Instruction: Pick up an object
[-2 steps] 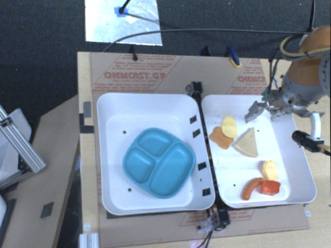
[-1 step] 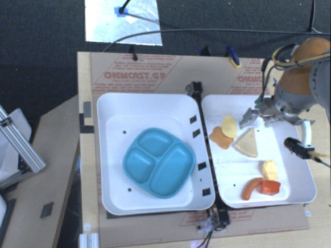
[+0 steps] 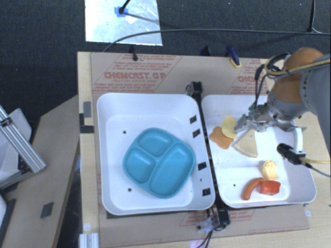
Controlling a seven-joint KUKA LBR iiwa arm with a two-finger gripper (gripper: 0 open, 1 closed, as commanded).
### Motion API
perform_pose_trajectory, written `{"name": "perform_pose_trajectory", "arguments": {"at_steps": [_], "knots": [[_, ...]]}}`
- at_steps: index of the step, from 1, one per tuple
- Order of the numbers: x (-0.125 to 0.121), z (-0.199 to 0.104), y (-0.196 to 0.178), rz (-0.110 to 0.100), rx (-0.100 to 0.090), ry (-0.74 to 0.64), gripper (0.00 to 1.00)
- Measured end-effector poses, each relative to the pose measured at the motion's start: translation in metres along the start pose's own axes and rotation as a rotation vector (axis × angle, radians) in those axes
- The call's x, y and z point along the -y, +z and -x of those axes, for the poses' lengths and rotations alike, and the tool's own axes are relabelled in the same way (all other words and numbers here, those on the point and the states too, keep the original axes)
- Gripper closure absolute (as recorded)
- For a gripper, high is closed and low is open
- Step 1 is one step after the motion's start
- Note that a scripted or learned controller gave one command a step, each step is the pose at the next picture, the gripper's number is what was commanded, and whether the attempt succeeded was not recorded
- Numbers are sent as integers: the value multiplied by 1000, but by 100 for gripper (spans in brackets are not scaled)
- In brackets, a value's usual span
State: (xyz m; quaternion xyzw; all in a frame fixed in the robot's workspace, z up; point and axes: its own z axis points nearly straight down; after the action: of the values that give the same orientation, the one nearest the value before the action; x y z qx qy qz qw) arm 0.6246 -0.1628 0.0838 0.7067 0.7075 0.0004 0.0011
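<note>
Two white bins side by side on bench. Left bin (image 3: 111, 112) holds blue tray (image 3: 159, 161), three compartments, lying flat near bin centre, turned at an angle.

Right bin (image 3: 305, 182) holds small food-like items. Near its left wall: orange chip (image 3: 221, 138), w/ yellow piece (image 3: 228, 125) touching its upper right edge. Just right of those, pale wedge (image 3: 247, 144), cream-coloured, lying flat, point toward top. Lower down, toward front of bin: small yellow ridged item (image 3: 269, 168), then directly below it red piece (image 3: 270, 188) touching right end of orange sausage (image 3: 252, 188), which curves down-left.

Arm (image 3: 300, 87) in from right, grey w/ orange band, bent over upper part of right bin. Gripper (image 3: 247, 121) low over bin, pointing left, tips just beside yellow piece and just above top of wedge. Fingers (image 3: 241, 121) look slightly spread, nothing seen between them; contact w/ wedge or yellow piece can't be told. Black part (image 3: 288, 153) w/ cables hanging off wrist, over bin right of wedge.

All items lying in bins, none lifted. Cables along bench top, black clips on divider between bins.
</note>
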Motion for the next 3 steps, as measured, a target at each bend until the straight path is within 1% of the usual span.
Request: {"name": "perform_pose_trajectory", "arguments": {"at_steps": [1, 2, 3], "knots": [[-1, 0, -13, 4, 1, 0, 100], [-1, 8, -75, 5, 1, 1, 100], [-5, 13, -120, 2, 1, -3, 100]]}}
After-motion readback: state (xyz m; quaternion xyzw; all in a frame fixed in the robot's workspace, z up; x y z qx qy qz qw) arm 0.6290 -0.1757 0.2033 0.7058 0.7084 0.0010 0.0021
